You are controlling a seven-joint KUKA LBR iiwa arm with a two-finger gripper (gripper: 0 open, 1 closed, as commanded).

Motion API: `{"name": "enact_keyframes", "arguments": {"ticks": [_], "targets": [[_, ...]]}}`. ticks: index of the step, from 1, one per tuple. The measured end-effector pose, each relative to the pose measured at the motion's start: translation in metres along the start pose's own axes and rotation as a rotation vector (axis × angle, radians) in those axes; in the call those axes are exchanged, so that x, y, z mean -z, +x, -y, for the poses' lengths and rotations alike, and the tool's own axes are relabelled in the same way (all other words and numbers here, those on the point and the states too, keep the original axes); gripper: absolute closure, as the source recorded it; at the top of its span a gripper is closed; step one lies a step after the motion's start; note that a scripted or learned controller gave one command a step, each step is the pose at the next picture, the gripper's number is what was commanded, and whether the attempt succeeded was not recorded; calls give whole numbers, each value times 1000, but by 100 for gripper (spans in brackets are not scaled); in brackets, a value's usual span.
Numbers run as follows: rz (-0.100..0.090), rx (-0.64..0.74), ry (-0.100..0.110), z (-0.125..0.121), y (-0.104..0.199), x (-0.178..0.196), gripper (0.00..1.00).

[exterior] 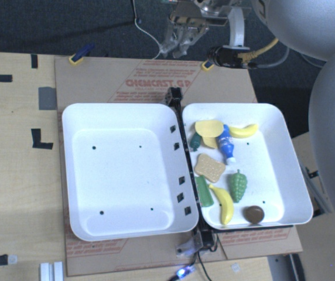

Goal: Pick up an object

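The right bin [284, 157] holds several toy foods: a yellow slice [208, 128], a blue bottle [226, 147], a small banana [244, 130], a tan bread slice [209, 167], a green pickle [204, 192], a larger banana [224, 203], a green bumpy fruit [238, 185] and a brown round piece [253, 214]. My gripper [178, 44] hangs high above the bench, beyond the far edge of the bins, with nothing between its translucent fingers, which sit close together.
The left bin [120, 168] lies beside the right one, joined by a black clip divider [181, 157]. Both rest on a cardboard sheet [156, 84]. The grey arm [308, 16] fills the upper right. A white cable [147, 31] hangs near the gripper.
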State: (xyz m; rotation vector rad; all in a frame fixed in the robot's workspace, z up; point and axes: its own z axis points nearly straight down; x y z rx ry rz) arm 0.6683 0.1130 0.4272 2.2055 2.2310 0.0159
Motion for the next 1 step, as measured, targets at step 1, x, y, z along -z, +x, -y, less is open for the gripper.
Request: {"name": "enact_keyframes", "arguments": {"ticks": [1], "targets": [[1,-7,-3,-1,16,115,100]]}}
